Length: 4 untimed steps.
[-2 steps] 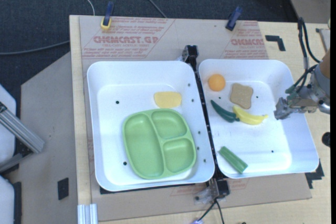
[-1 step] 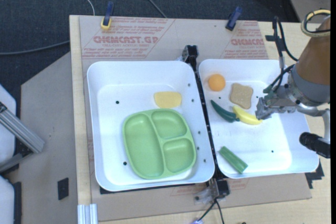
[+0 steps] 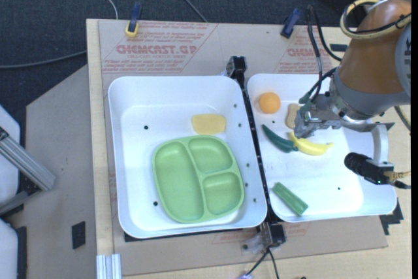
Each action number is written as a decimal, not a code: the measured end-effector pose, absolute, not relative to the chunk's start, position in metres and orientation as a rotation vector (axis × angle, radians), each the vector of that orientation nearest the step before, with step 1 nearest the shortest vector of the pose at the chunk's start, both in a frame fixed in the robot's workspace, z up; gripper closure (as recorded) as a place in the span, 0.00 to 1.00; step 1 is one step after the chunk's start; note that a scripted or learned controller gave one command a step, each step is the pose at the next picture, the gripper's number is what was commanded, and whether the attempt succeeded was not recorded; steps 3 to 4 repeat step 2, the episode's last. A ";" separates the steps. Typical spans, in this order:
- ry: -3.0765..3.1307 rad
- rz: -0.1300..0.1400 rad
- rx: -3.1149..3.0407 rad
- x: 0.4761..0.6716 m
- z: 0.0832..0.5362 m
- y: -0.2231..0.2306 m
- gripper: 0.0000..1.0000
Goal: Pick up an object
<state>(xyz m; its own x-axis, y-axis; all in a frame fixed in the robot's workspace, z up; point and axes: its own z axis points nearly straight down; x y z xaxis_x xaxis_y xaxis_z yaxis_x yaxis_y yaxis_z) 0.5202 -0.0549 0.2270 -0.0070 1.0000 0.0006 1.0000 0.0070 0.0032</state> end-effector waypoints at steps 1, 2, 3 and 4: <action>2.228 0.004 2.213 0.532 0.229 0.008 1.00; 2.222 0.001 2.219 0.547 0.237 0.060 1.00; 2.222 0.001 2.219 0.547 0.237 0.060 1.00; 2.222 0.001 2.219 0.547 0.237 0.060 1.00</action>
